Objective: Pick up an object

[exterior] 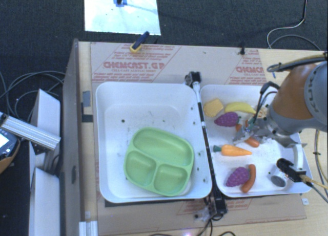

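My gripper (246, 133) hangs low over the middle of the right bin (266, 191). A small orange piece (252, 142) lies right under it, partly hidden, and I cannot tell whether it is held. A carrot (236, 151) lies just below and left of the gripper. Purple grapes (227, 120) sit just up and left of it, with a banana (241, 108) and a yellow cheese block (213, 107) behind them. A second bunch of purple grapes (236, 176) and a red sausage (250, 178) lie near the bin's front wall.
The left bin (110, 127) holds a green divided plate (159, 161). A black divider (202, 127) runs between the two bins. The grey arm with its orange band (294, 97) comes in over the right bin's far right side.
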`<state>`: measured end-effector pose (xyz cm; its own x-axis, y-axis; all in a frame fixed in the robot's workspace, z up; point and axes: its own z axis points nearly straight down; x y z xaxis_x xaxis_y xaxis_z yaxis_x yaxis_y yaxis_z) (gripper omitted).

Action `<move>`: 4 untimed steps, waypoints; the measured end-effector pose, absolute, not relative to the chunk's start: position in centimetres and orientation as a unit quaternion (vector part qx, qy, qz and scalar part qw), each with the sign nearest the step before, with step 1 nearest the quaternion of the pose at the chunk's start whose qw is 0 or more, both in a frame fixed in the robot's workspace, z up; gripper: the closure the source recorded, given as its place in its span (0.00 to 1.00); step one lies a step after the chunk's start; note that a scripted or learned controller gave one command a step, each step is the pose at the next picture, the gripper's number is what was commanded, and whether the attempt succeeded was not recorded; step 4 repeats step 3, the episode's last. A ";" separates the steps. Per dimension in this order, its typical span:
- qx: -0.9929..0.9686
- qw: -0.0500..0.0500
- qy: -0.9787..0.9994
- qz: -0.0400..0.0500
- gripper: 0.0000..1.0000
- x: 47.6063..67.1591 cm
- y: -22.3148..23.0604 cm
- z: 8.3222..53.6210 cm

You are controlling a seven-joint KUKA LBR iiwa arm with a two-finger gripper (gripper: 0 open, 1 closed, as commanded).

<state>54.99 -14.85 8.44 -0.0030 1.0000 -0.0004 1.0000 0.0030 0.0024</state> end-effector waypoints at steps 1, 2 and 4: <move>0.706 0.002 0.709 0.001 1.00 55.0 -14.9 9.5; 0.706 0.001 0.708 0.001 1.00 57.5 -7.9 18.5; 0.705 0.001 0.709 0.001 1.00 54.9 -2.7 24.2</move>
